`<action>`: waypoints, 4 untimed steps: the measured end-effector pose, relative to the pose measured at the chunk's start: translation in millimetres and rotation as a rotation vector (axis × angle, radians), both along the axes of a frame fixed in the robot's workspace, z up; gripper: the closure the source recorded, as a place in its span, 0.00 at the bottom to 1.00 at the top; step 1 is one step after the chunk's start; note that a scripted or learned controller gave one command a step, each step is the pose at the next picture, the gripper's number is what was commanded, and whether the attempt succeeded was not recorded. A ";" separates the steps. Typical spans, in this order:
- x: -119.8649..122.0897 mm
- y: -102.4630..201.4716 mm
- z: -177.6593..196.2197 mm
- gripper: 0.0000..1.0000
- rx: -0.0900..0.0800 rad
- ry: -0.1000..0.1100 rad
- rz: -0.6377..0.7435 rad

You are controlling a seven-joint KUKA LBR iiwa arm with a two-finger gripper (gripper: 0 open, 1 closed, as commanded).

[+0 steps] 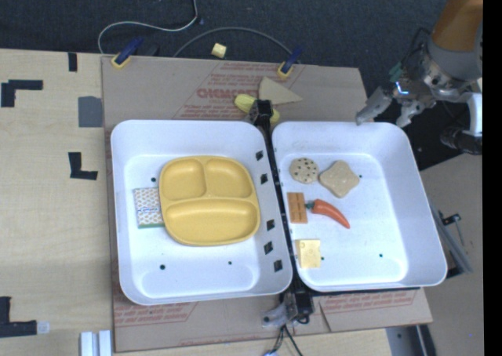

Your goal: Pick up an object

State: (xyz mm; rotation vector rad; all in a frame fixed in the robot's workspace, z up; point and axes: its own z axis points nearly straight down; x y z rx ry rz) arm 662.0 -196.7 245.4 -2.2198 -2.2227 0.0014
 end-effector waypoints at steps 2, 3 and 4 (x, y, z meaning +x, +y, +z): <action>-92.3 77.4 -155.1 0.00 -0.009 -0.021 0.000; -75.9 85.9 -155.0 0.00 -0.010 -0.011 -0.003; -22.7 99.7 -155.3 0.00 -0.005 -0.012 0.002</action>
